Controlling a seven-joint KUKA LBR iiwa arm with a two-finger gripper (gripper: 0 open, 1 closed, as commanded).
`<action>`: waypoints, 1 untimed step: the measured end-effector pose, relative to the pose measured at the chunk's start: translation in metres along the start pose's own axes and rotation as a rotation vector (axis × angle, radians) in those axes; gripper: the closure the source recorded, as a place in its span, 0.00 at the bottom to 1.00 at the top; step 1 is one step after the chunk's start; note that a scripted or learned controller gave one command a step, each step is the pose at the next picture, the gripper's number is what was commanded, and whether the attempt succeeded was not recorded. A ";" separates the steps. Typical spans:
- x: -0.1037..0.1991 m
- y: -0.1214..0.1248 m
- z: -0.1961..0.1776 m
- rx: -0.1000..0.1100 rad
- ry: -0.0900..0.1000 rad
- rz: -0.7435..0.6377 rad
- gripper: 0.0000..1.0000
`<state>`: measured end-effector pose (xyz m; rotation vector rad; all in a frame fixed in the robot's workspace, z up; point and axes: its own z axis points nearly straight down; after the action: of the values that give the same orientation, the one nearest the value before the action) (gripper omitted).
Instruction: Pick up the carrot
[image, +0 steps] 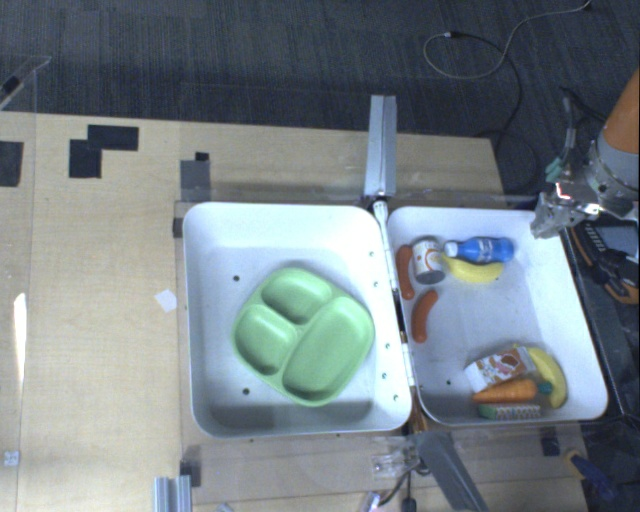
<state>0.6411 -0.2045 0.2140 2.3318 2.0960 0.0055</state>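
Jaws (548, 215) at frame's upper right, over the right bin's (590, 330) far rim; their state cannot be told. Carrot (508, 391) lies lower right, against a snack packet (493, 370) and banana (549, 375). Recommend descending centred on it, clear of both neighbours.

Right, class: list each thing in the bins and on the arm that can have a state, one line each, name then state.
carrot: lying flat, right bin's near corner, untouched
plate: upright in left bin, nothing on it
bottle: on its side
can: tipped over
banana: lying beside the carrot
gripper: over the right bin's far right edge, holding nothing
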 end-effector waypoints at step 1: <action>0.000 0.000 0.000 -0.001 0.000 0.000 0.00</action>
<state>0.6411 -0.2045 0.2139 2.3310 2.0955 0.0058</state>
